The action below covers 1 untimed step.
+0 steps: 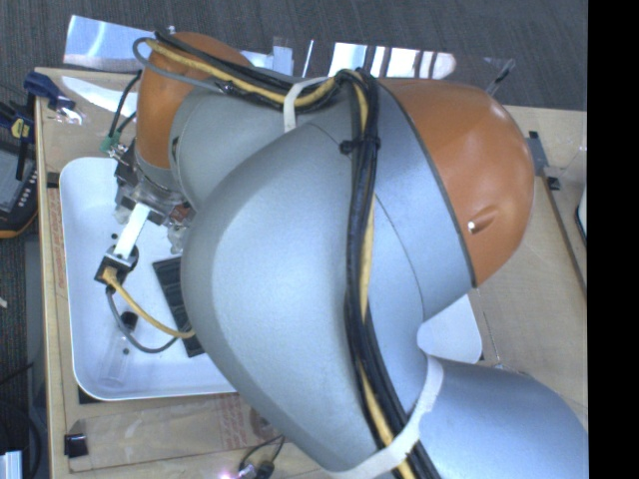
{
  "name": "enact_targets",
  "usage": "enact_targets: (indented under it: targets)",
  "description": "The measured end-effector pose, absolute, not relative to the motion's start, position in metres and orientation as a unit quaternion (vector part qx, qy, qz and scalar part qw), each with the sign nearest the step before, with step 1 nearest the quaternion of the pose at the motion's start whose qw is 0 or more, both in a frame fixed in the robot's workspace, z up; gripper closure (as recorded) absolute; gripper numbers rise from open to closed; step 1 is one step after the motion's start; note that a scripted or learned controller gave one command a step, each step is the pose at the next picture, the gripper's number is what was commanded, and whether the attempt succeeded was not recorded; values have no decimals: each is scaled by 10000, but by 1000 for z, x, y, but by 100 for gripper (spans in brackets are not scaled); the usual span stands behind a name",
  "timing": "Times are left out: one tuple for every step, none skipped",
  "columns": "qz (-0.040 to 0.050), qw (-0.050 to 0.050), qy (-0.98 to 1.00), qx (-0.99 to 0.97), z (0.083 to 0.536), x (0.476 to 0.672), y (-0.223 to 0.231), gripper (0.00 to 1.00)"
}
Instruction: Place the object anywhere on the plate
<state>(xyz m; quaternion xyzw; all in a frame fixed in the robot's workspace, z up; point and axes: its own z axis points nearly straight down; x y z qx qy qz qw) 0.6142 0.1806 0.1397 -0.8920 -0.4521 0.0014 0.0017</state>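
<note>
My grey and orange arm covers most of the camera view and reaches over the left white bin. The gripper hangs below the orange wrist band, over the bin's upper part, and its body is largely hidden by the wrist. A black ribbed object, long and narrow, lies on the bin floor just below the gripper; its lower end runs under the arm. Whether the gripper touches it cannot be made out.
A faint clear item rests near the left bin's lower left corner. A blue clamp and a yellow and black device sit at the bench's left edge. The arm hides the right bin.
</note>
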Motion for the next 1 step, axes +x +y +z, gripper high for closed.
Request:
enact_targets:
  targets:
    - [28, 17, -4834, -8754, 174, 489, 220, 0]
